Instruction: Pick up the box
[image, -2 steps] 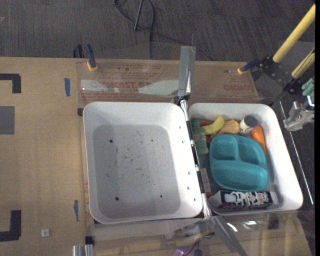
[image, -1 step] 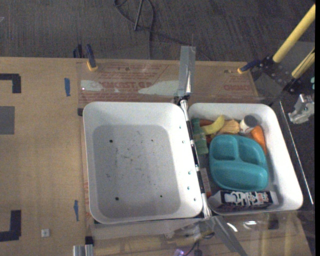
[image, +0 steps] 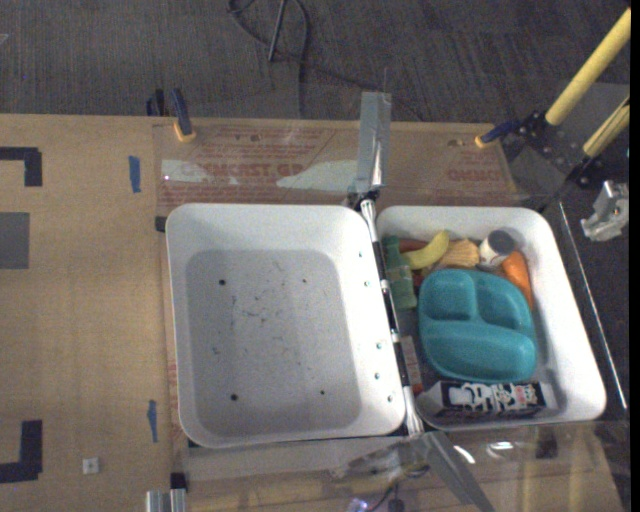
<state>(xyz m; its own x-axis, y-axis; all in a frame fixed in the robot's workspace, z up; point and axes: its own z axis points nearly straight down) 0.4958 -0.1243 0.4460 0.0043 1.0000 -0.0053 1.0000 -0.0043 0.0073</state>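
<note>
The box (image: 497, 397) is long and black with white lettering. It lies flat along the front wall of the right bin (image: 588, 350), just in front of a teal divided plate (image: 476, 325). My gripper (image: 606, 212) is a small pale shape at the far right edge of the camera view. It is outside the right bin, past its back right corner and well away from the box. Nothing shows in its grasp.
Behind the plate lie a yellow banana (image: 429, 250), an orange carrot (image: 517, 272), a grey can (image: 499, 243) and a green item (image: 401, 283) by the divider. The left bin (image: 270, 330) stands beside it. Yellow poles (image: 590, 68) rise at the back right.
</note>
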